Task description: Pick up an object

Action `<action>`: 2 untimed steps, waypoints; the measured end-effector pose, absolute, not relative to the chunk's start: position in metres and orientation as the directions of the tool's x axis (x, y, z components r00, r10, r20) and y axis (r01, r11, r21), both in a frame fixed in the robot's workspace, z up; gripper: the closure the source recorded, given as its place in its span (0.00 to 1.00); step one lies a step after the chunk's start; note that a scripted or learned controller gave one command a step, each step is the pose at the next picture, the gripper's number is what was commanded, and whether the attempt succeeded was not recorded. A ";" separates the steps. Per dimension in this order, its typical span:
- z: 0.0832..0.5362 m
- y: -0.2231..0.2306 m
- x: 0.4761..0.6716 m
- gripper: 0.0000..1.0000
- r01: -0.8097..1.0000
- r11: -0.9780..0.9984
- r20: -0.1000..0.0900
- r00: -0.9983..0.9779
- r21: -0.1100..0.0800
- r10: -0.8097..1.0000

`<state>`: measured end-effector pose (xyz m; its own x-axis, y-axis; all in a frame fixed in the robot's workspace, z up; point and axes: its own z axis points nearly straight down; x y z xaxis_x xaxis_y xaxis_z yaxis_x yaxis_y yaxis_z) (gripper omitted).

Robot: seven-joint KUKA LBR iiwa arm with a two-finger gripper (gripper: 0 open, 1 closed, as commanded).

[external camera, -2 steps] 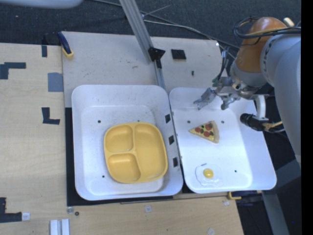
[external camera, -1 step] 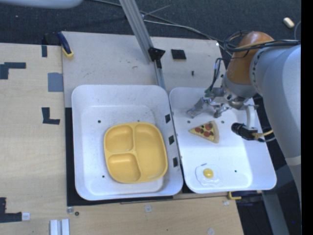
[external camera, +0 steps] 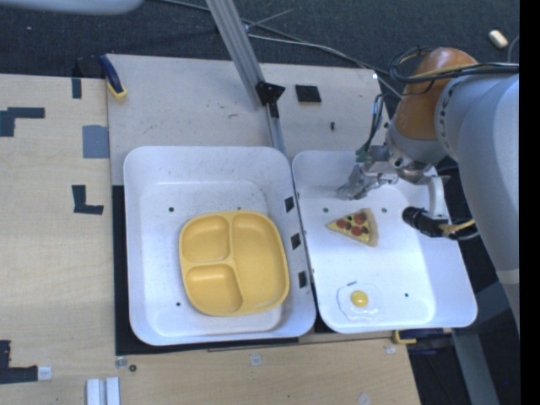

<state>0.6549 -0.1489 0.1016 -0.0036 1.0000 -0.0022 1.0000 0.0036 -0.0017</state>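
Gripper (external camera: 354,188) hangs over right white bin (external camera: 439,298), on wooden bench (external camera: 51,251).

Gripper (external camera: 353,189) over right bin (external camera: 439,294) — pizza slice (external camera: 355,226) just below

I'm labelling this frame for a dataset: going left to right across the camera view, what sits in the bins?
Yellow divided plate → fried egg and pizza slice, level with each other in that order, gripper above them.
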 end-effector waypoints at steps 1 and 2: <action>0.165 -0.150 0.653 1.00 1.000 0.001 -0.001 -0.001 0.005 1.000; 0.218 -0.149 0.654 1.00 1.000 0.002 -0.001 -0.002 0.004 1.000</action>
<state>0.6540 -0.1493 0.2184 -0.0019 1.0000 -0.0012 1.0000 0.0020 0.0044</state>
